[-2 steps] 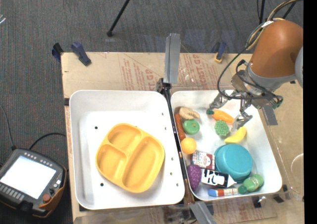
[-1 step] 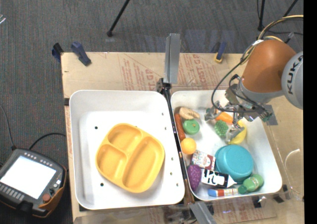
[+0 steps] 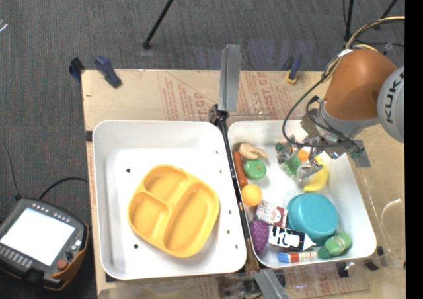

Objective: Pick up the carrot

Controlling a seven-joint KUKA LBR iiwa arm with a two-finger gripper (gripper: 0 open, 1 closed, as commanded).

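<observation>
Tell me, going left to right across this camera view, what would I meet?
Handheld screen unit → yellow divided plate in the left bin → carrot → green round toy → gripper → teal bowl → green toy.

Yellow divided plate [image 3: 174,208], teal bowl [image 3: 313,215]

Yellow divided plate [image 3: 174,209] in left bin [image 3: 109,139], carrot [image 3: 238,162] against right bin's [image 3: 362,208] left wall

Two white bins: left bin [image 3: 106,159], right bin [image 3: 360,198]. One yellow divided plate [image 3: 174,210] in the left one. Right one has one teal bowl [image 3: 312,216], one banana [image 3: 318,180], one orange [image 3: 251,195], one carrot [image 3: 238,162], one purple grape bunch [image 3: 258,234].
</observation>
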